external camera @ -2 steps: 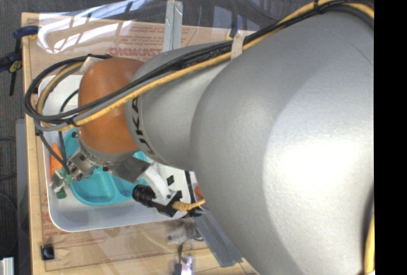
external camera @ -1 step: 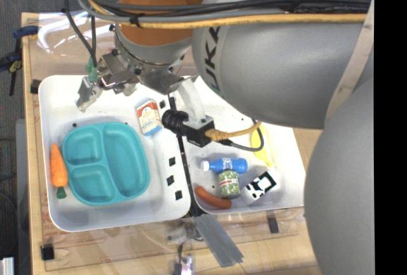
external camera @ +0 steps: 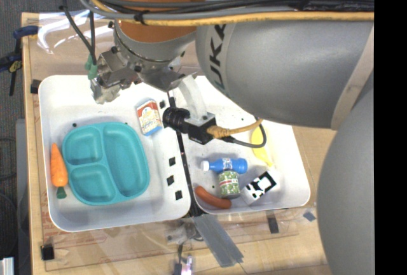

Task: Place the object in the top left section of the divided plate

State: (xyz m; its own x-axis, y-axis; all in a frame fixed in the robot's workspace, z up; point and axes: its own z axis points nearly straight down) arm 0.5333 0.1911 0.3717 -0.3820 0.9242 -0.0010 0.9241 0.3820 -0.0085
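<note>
Gripper (external camera: 102, 90) over the left bin's (external camera: 51, 92) far corner.
I cannot tell its grasp; the divided plate (external camera: 105, 162) lies below it, the carton (external camera: 148, 117) to its right.

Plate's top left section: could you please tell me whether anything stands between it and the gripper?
Nothing visible does. The gripper hovers beyond the plate, at its upper left; the carton sits off to the right, the carrot by its left edge.
</note>
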